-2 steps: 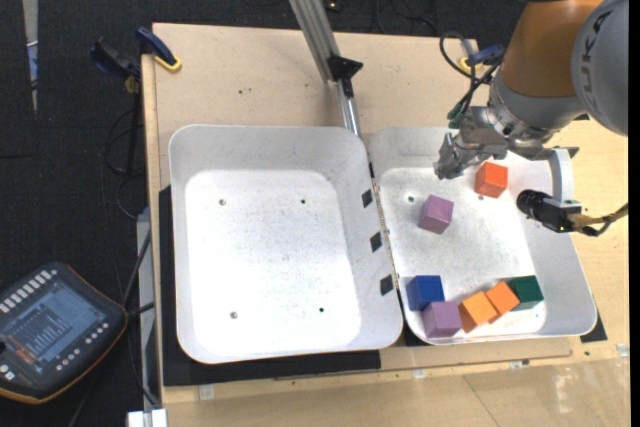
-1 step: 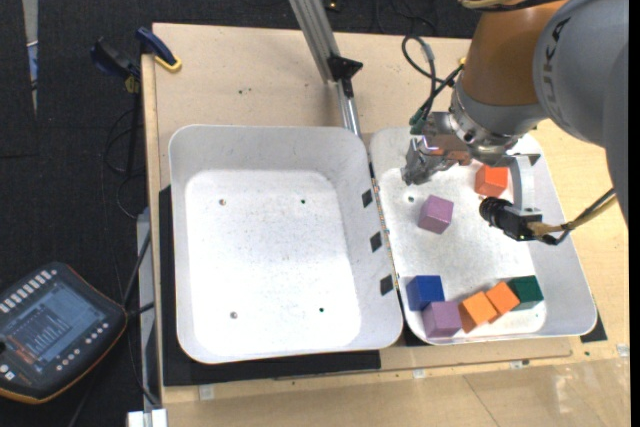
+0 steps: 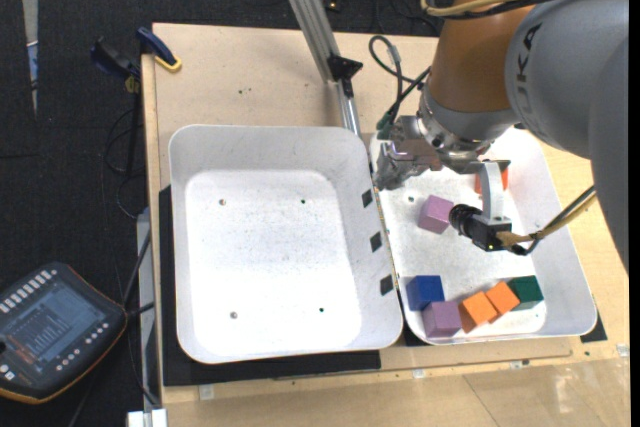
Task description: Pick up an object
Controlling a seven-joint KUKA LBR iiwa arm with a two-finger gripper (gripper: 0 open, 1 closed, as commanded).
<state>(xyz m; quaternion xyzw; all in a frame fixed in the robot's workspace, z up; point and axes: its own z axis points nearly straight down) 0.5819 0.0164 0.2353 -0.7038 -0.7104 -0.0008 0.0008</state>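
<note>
Lilac and small, the plastic cube point(image 3: 436, 214) lies alone in the right-hand shallow white bin point(image 3: 565, 265), just below and right of the gripper point(image 3: 395, 165), nearer than the other blocks clustered along the bin's near edge.

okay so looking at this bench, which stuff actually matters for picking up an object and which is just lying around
Matters: gripper; right bin holding pink block, blue block, purple block, orange block, green block.

Lying around: left bin, teach pendant, blue clamp.
</note>
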